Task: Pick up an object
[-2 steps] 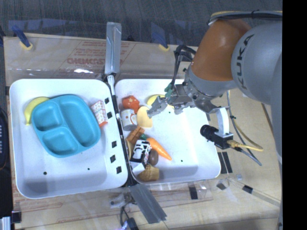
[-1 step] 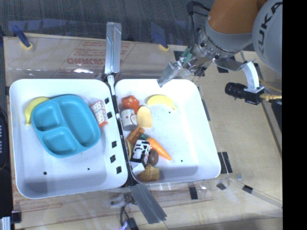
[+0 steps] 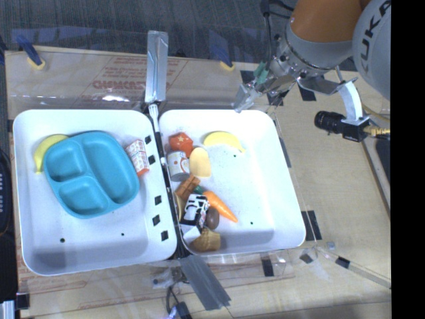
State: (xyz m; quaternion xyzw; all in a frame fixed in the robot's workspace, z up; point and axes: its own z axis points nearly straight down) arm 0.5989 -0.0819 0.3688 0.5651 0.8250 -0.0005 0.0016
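Observation:
My gripper (image 3: 247,97) hangs over the back rim of the right bin (image 3: 279,178), open, with nothing between its fingers. Just below it in that bin lies a yellow banana-shaped piece (image 3: 222,139). Along the bin's left wall sit a red item (image 3: 180,143), a small can (image 3: 176,165), a pale egg-shaped piece (image 3: 200,162), a brown stick (image 3: 188,185), a black-and-white item (image 3: 194,211), an orange carrot (image 3: 222,207) and a tan piece (image 3: 206,240).
The left bin (image 3: 40,244) holds a blue divided tray (image 3: 91,173), a yellow piece (image 3: 45,148) tucked under the tray's left edge, and a red-and-white packet (image 3: 137,157) by the divider. The right half of the right bin is bare white floor.

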